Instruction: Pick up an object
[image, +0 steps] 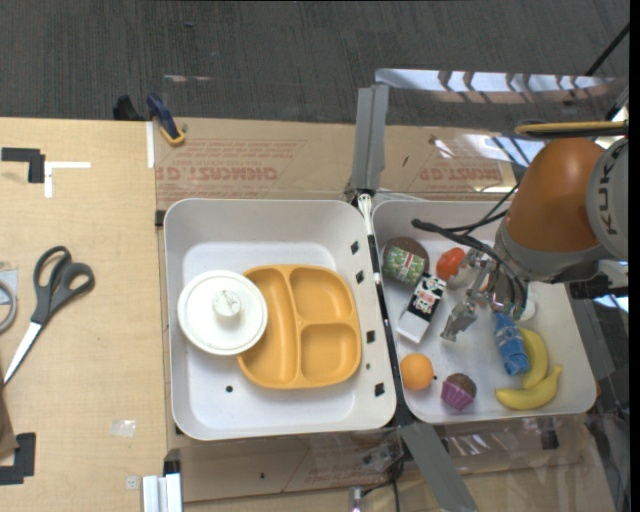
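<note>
The gripper (470, 312) is hovering in the right bin (580, 400); we are unable to tell whether it is released or clenched. We are targeting the blue bottle (511, 345) just beside it, touching the banana (532, 378). We are advising a centred descent, straddling the bottle only and avoiding the banana.

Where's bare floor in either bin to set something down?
Left bin: bare strip along its far wall beyond the yellow tray and white lid, plus the near-left corner. Right bin is crowded around the tool, banana and orange.
</note>
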